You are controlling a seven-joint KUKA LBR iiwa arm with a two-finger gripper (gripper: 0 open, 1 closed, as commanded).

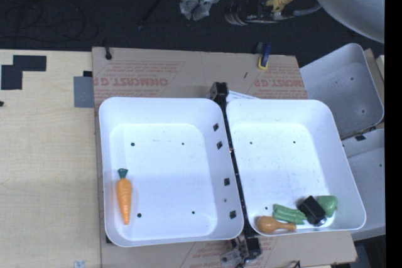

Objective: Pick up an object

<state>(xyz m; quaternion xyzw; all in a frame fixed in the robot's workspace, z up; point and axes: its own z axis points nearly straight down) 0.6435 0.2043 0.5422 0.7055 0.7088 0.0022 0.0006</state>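
Carrot [124, 199] lies alone in the left bin [157, 111], near its front-left corner. My gripper [200, 6] hangs high behind both bins, grasping nothing; whether spread or clenched, I cannot tell. Next: descend over it.
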